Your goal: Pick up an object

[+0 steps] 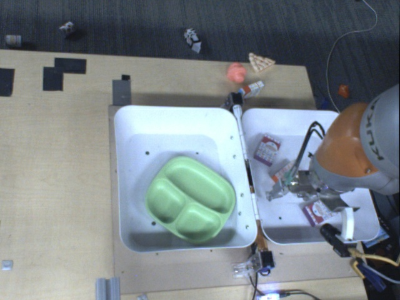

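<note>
Left white plastic bin [125, 167]: holds a light green three-compartment plastic tray [190, 197], lying in the near half, its near edge close to the near wall; bare floor along the far side. Right white plastic bin [281, 233]: small maroon-and-white packet [267, 149] toward the far left; second reddish packet [314, 212] near the near wall, beside the arm. Two-finger gripper [281, 186] low over the bin's centre, between the packets. Jaw state: cannot tell.
</note>
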You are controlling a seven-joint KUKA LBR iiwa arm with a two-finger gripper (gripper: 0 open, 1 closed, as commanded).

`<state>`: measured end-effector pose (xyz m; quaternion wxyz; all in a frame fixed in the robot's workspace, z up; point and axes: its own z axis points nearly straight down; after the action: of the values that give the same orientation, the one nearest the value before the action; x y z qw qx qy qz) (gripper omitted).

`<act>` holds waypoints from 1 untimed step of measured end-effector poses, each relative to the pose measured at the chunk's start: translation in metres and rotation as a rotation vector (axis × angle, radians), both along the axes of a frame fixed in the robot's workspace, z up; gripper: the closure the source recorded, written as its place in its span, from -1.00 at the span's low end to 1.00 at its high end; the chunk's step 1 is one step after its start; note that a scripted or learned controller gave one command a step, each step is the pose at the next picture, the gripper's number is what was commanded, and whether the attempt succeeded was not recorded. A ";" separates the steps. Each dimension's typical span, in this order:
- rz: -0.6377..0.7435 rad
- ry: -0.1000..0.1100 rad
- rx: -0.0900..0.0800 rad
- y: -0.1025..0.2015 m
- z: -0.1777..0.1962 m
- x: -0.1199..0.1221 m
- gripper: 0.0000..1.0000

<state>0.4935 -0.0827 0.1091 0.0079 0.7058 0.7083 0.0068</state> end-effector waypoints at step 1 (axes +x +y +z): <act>-0.003 0.013 0.001 -0.003 -0.022 -0.005 -1.00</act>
<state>0.4888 -0.0860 0.0868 0.0029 0.7068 0.7074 0.0026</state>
